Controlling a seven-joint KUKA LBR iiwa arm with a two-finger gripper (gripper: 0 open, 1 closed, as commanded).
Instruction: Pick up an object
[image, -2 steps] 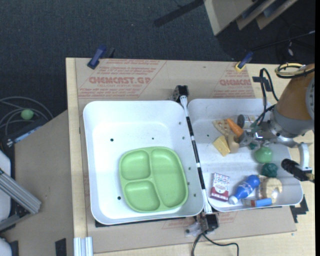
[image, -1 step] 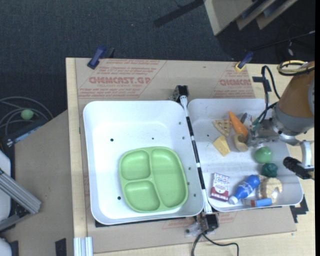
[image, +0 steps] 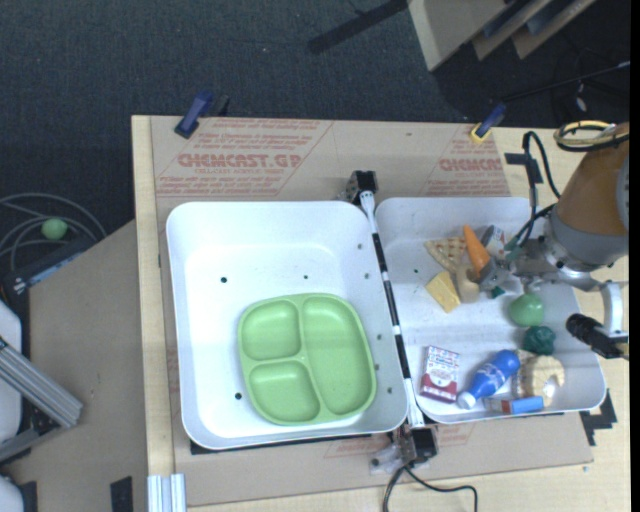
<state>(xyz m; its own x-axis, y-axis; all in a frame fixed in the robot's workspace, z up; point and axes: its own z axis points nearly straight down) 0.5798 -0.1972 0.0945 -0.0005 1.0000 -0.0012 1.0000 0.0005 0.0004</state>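
We note the tool (image: 503, 281), grip state indeterminate, low at the right bin's (image: 400, 232) two o'clock; no object lifted yet.

I read red "CHEMCAST" lettering, printed reversed, on the brown paper-covered bench board (image: 250, 150), repeated toward two o'clock, smaller print illegible

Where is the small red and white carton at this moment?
The small red and white carton lies in the right white bin, near its front left corner, just left of the blue plastic bottle.
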